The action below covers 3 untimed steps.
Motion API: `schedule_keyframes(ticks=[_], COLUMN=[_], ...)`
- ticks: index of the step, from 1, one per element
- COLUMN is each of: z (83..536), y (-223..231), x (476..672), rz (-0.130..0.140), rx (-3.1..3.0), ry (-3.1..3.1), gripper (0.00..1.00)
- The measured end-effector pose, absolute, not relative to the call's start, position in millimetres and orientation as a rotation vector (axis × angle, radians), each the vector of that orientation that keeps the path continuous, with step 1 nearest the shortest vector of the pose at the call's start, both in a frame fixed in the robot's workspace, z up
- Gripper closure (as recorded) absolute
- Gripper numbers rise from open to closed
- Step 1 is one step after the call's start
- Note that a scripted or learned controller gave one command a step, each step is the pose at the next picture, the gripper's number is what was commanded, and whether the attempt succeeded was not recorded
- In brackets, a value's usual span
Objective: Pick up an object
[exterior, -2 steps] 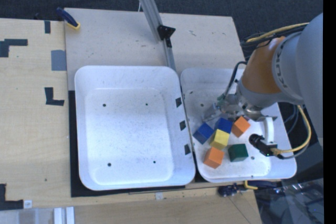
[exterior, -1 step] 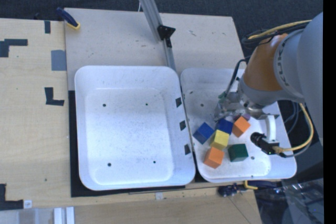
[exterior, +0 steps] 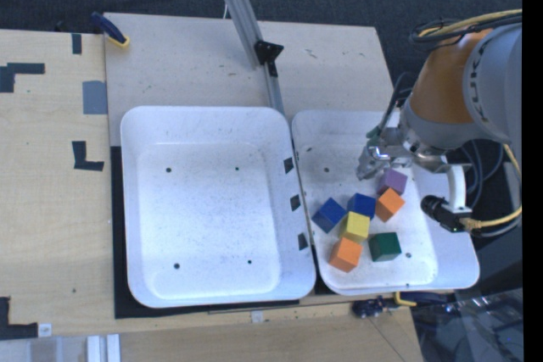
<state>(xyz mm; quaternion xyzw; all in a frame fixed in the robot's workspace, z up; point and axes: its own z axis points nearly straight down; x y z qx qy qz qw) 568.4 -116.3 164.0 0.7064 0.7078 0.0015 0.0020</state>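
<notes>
- Reaching in from the right edge of the bench, the grey arm with its orange band sits over the right bin, with the gripper low over that bin's middle, toward its far half.
- Gripper state: cannot be told; the wrist body hides the working end from above.
- No object can be seen held in the gripper.
- The purple block lies just beside the gripper on its near side; whether they touch cannot be told.
- An orange block lies against the purple block on the near side.
- A blue block lies next to that orange block, on its left.
- A second blue block lies further left, turned cornerwise, toward the bin's left wall.
- The yellow block lies between the two blue blocks, on their near side.
- A second orange block lies near the front edge of the right bin, touching the yellow block.
- The green block lies to the right of that orange block, also near the front edge.
- The left bin is white with dark specks on its floor.
- A grey metal rail runs from the far edge of the view down to the gap between the two bins.
- Grey and dark tape marks lie on the bench at the left.
- No brand, label or readable writing can be made out on any item.
</notes>
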Motion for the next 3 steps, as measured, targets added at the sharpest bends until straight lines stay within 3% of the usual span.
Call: schedule_keyframes(ticks=[2, 3], z=[259, 252], y=[-106, -56], x=[557.8, 553.4], rz=[0.003, -0.001], rx=[2.217, 2.217], ry=[2.221, 2.229], gripper=[1.0, 1.0])
